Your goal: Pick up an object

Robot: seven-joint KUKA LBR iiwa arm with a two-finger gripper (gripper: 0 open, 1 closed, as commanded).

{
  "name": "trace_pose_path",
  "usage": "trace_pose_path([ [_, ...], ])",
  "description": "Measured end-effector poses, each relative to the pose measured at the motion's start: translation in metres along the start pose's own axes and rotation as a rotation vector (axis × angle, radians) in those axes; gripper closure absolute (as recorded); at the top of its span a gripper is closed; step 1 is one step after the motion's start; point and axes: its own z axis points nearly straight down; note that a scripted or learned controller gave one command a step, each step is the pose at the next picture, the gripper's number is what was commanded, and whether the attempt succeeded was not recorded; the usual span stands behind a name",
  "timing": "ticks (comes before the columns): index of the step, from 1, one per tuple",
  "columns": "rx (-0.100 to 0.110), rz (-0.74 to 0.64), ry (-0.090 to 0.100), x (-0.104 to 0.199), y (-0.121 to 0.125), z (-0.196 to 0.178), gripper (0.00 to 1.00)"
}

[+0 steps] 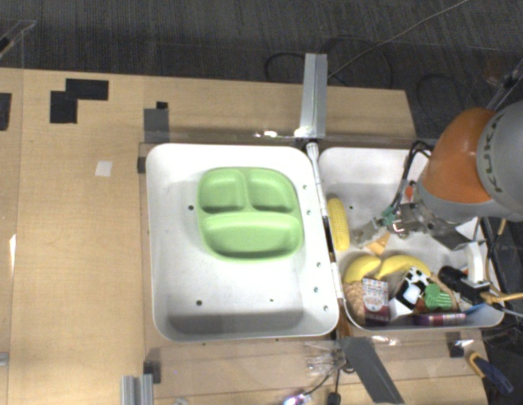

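The right bin (363,169) holds the loose objects. A yellow corn cob (336,222) lies along its left wall. A yellow banana (385,267) rests near the front, with a small orange piece (378,245) just above it. A labelled jar (375,299), a black-and-white item (411,294) and a purple marker (439,318) crowd the front edge. My gripper (391,221) hangs low over the bin's middle, right of the corn and just above the orange piece. Nothing is visibly held.
The left bin (173,251) carries a green divided plate (248,212). A metal post (314,95) stands behind the wall between the bins. The arm's orange band (464,163) and grey body cover the right bin's right side. Cables trail at the far right.
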Motion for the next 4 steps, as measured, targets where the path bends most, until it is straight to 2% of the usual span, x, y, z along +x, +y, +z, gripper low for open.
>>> trace_pose_path([
  [1,-0.008,-0.003,-0.002,0.001,0.003,-0.012,1.00],
  [2,0.006,0.043,0.001,0.073,0.047,-0.122,1.00],
  [3,0.008,0.165,0.000,0.026,0.023,-0.099,1.00],
  [4,-0.002,0.195,-0.003,0.008,0.053,0.001,1.00],
])
